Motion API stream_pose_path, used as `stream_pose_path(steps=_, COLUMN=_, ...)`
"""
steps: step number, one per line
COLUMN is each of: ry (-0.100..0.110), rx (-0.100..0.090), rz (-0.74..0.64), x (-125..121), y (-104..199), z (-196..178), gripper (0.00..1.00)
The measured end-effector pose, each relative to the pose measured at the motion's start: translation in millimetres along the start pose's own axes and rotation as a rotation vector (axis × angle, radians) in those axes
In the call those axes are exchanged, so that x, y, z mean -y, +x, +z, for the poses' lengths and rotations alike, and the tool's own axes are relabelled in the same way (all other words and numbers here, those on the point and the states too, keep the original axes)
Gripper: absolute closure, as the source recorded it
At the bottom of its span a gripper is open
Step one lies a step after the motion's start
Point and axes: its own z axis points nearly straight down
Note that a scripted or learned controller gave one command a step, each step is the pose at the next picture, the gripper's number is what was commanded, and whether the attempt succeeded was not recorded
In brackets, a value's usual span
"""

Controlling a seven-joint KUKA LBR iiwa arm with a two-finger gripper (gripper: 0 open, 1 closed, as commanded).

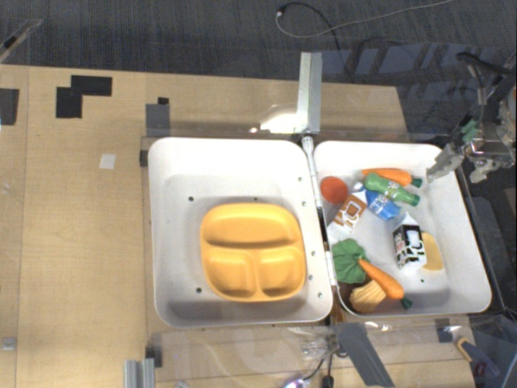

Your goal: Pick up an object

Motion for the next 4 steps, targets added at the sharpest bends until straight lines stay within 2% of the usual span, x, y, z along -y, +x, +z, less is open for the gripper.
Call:
stream_pose_path(steps=1, ry=-0.002, rx=0.000, rz=0.144, x=-12, y=5, z=1, gripper=0.00)
stream_pose_path(steps=2, ry=0.001, rx=-0.001, rz=0.144, x=-72, y=29, z=105, gripper=0.00)
stream_pose_path(steps=3, ry=-0.005, rx=0.001, rz=0.105, x=-93, y=21, z=175, gripper=0.00)
stream_pose_path(steps=4, ry=-0.001, rx=0.002, rz=0.099, x=-93, y=21, z=164, gripper=1.00)
